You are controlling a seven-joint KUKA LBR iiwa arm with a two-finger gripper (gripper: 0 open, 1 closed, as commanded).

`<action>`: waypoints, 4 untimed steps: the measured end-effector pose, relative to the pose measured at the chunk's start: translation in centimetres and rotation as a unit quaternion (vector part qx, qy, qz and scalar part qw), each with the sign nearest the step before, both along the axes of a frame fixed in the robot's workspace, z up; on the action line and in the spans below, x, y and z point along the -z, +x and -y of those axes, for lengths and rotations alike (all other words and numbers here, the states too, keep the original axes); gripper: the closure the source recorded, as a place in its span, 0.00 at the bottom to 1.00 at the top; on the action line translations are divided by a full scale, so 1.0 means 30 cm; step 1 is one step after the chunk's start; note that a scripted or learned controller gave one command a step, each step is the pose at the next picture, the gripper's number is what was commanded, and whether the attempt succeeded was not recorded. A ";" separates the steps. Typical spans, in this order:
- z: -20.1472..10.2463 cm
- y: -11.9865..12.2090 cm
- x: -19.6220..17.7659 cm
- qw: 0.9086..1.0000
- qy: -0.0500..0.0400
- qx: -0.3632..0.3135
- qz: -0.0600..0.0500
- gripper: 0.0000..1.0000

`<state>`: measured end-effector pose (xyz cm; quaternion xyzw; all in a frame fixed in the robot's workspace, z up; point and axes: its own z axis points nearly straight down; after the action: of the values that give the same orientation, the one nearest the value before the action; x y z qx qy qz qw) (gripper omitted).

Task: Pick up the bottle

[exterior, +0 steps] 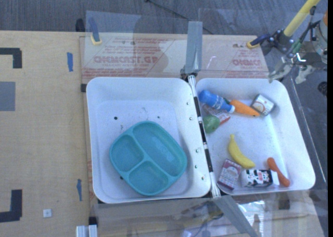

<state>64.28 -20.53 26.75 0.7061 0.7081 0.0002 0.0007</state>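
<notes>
Two shallow white bins sit side by side on the bench. The left bin [99, 101] holds a teal divided tray [148, 157], lying flat toward that bin's 5 o'clock corner.

The right bin [296, 127] holds the task object. The bottle [214, 102], clear-bodied with a blue cap, lies on its side at the bin's 10 o'clock area, close to the divider between the bins. An orange carrot [244, 108] lies just beside it at 3 o'clock, apparently touching its body. A green item [211, 123] sits just below it at 6 o'clock. A small can [263, 104] rests at 1 o'clock of the bin. A banana [239, 153] lies near the bin centre. A red packet [228, 174], a milk carton [258, 178] and a second carrot [278, 171] line the 6 o'clock edge.

The gripper [291, 67] hangs outside the bin, beyond its 1 o'clock corner, well apart from the bottle. Whether the pincer is spread or pressed together cannot be told at this resolution.

Assessment: the approach is not yet made. Because the bottle lies flat and is crowded by the carrot and the green item, a grasp across its body probably suits best.
</notes>
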 end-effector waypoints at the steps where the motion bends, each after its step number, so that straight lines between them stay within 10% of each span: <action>1: -0.196 0.081 0.154 0.951 0.000 0.309 -0.002 0.00; 2: -0.020 0.038 0.569 0.896 0.001 0.443 -0.001 0.00; 3: -0.008 -0.020 0.581 0.917 0.006 0.398 0.006 0.00; 4: -0.011 -0.017 0.545 0.918 0.005 0.396 0.006 1.00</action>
<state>63.78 -20.19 10.39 0.9289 0.3702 0.0080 0.0018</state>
